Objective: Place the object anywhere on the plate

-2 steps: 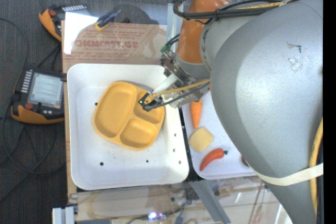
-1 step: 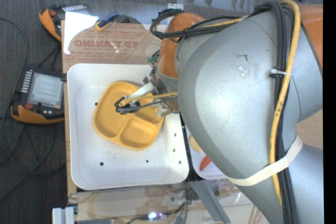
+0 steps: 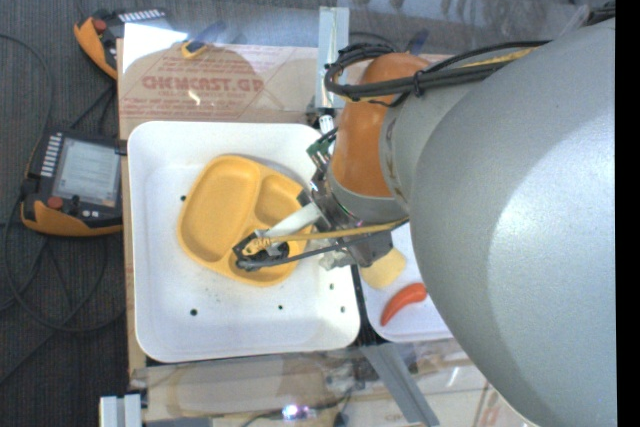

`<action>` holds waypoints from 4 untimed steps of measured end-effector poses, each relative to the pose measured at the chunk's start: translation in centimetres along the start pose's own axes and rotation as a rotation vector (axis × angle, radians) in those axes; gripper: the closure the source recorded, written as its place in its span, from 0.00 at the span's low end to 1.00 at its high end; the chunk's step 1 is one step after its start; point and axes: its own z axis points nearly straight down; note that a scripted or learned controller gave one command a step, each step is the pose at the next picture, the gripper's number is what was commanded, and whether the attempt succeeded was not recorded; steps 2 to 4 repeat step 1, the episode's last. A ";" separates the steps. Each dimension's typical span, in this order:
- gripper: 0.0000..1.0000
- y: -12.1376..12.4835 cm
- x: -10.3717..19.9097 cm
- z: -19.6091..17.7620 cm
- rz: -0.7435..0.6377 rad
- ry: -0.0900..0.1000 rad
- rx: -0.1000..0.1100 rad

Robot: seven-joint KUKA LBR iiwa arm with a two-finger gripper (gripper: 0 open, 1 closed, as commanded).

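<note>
A small dark thing (image 3: 264,255) lay at the front lip of the plate (image 3: 215,200), right at the tip of the gripper (image 3: 250,253). It was too small and shadowed to say whether it was the object or part of the tool. If it was the object, it was already over the plate's near compartment, touching or just above the yellow surface.

Whether the gripper was open or closed could not be made out, nor whether it had anything in its hold.

Judging from its size, such a thing would be light and easily knocked aside. It would probably be stiff enough for a pinch across its narrow middle, and a glossy plate would let it slide if it were nudged and not gripped.

The plate was yellow and divided. It sat in the left bin (image 3: 160,315), a little toward the far side. The arm (image 3: 520,215) reached in over the wall between the bins, and its orange band showed above the wrist.

In the right bin (image 3: 425,327), near the dividing wall, lay a red piece (image 3: 404,301) and just beside it a pale block (image 3: 386,267). Either could be the object instead. Both looked small, light and rounded, best taken across the short side.

Beyond the bins lay a cardboard sheet (image 3: 200,85), and a pendant (image 3: 75,180) lay on the floor to the left.
</note>
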 end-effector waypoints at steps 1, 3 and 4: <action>1.00 3.7 5.9 2.8 0.100 0.000 0.000; 1.00 3.7 5.9 2.8 0.100 0.000 0.000; 1.00 3.7 5.9 2.8 0.100 0.000 0.000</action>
